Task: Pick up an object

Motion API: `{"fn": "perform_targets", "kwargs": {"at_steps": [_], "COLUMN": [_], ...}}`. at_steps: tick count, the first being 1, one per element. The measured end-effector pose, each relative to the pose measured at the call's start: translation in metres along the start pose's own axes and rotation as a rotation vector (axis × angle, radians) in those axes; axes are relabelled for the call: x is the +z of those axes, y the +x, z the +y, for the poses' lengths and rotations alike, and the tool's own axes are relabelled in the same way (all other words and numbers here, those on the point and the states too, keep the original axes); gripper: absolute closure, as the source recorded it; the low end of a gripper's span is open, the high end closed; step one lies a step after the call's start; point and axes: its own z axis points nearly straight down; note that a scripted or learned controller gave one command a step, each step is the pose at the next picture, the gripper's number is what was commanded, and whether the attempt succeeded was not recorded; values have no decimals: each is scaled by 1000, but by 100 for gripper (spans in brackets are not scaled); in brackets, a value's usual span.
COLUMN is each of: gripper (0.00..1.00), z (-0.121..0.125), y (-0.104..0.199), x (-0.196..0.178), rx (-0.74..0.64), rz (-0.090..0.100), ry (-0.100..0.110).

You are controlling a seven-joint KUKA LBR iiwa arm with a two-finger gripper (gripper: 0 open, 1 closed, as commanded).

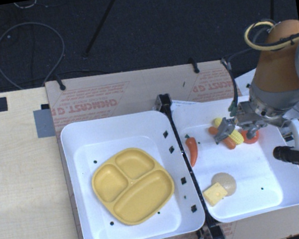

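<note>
**Gripper low over small toys in the right bin**

Far left: left bin, holding a yellow plate with three compartments, lying flat and slightly turned. Looks rigid, broad and smooth; probably awkward to pinch anywhere but the raised rim.

Next, the divider where the two bins meet.

Just right of that, in the right bin: an orange-red pepper, lying lengthwise close beside the divider. Likely light, hard plastic, slick and tapered; best taken across the thick middle, though the nearby wall leaves little room on that side.

Lower down, near the front of the bin: a pale yellow cheese wedge touching a beige disc. Both apparently light. Flat wedge sides ought to offer a firm hold; the disc sits low and may slip out.

Further right, toward the back of the bin: a tight cluster of toys in yellow, orange and red, touching one another. Too small to name with confidence. Probably light, rounded and slippery, liable to roll or squirt aside when squeezed; best taken one at a time across the narrowest width, from the outside of the group.

Directly at that cluster: the gripper, low and partly covering the pieces. Open or closed: cannot tell. Nothing visibly held.

Far right: the arm, reaching in over the bin's edge.
</note>
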Motion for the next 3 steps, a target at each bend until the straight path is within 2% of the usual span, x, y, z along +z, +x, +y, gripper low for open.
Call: {"fn": "perform_targets", "kwargs": {"at_steps": [1,2,3], "gripper": [0,0,0], "z": [3,8,15], "y": [0,3,-1], "x": [-6,56,115], "rx": [-1,-1,0], "rz": [-2,0,0], "ry": [-13,-5,-6]}}
